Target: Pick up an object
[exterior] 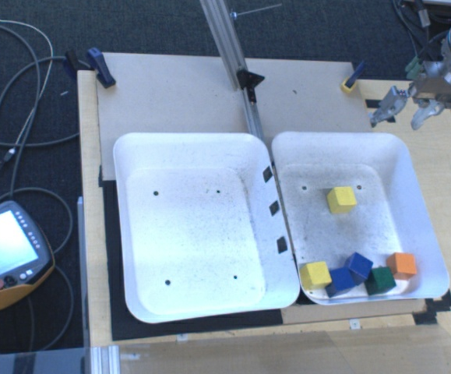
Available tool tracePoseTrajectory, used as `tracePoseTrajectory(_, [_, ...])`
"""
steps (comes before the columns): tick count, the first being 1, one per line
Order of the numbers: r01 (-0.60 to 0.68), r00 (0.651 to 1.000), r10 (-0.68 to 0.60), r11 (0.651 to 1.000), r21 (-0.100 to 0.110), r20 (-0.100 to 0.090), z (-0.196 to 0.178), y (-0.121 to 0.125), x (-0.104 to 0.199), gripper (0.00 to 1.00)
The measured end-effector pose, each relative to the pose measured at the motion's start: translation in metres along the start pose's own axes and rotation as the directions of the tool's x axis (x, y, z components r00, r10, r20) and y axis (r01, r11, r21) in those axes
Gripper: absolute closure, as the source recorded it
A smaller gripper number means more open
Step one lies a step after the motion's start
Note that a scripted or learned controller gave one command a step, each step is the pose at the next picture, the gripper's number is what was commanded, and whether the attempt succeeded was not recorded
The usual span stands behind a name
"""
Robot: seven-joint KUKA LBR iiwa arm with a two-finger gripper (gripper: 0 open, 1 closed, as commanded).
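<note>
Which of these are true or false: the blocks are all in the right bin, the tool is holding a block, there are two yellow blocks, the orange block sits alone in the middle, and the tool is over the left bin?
1. All blocks lie in the right bin: true.
2. The tool holds a block: false, nothing is between its fingers.
3. Two yellow blocks, one apart, one at the near edge: true.
4. The orange block sits alone mid-bin: false, it is in the near corner beside the green block.
5. The tool is over the left bin: false, it is beyond the right bin's far corner.

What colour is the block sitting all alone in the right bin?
Yellow, seen in the camera view.
</note>
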State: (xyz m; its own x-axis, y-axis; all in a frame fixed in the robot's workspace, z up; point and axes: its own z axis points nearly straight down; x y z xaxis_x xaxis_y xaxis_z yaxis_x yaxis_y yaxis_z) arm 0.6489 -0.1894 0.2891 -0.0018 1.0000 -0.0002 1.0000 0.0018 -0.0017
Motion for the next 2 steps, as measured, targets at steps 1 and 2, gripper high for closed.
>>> tracePoseTrajectory(1, [0.002, 1.0, -0.002, 1.0, 0.007, -0.003, 0.13, 0.029, 0.048, 0.0])
tracePoseTrajectory(2, [-0.004, 1.0, 0.004, 1.0, 0.008, -0.002, 0.194, 0.01, 0.027, 0.0])
